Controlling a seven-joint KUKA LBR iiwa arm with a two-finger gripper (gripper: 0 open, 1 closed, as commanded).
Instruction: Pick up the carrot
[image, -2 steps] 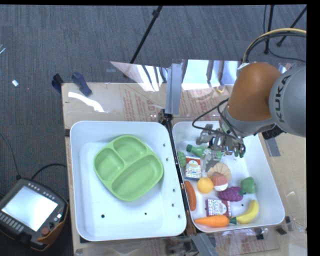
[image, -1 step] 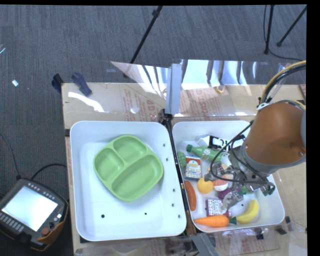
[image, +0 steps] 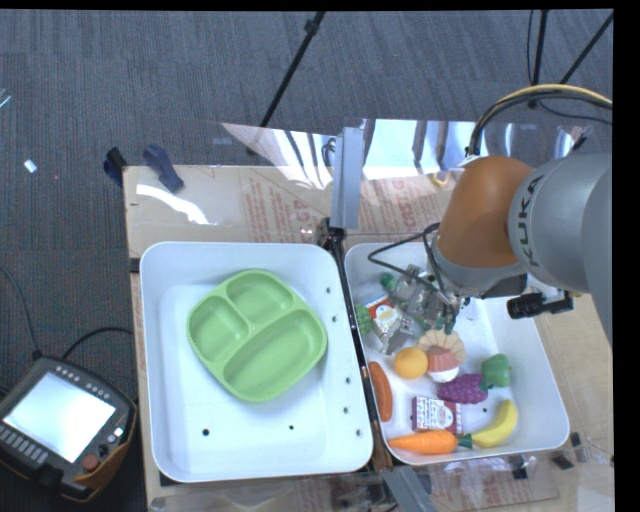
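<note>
The carrot (image: 423, 442) is orange with a green top and lies flat along the front wall of the right bin (image: 535, 350), its green end pointing right. My gripper (image: 417, 304) hangs low over the back left part of that bin, above a small red, white and green toy (image: 383, 318). It is well behind the carrot, with several toys lying between them. Nothing can be seen held in it.
Between gripper and carrot lie an orange ball (image: 410, 362), a pink and white toy (image: 443, 357), a purple toy (image: 463, 388) and a red carton (image: 432, 411). A banana (image: 498, 425), a green pepper (image: 496, 370) and an orange-red sausage (image: 381, 390) lie nearby. The left bin (image: 170, 440) bears a green divided plate (image: 257, 333).
</note>
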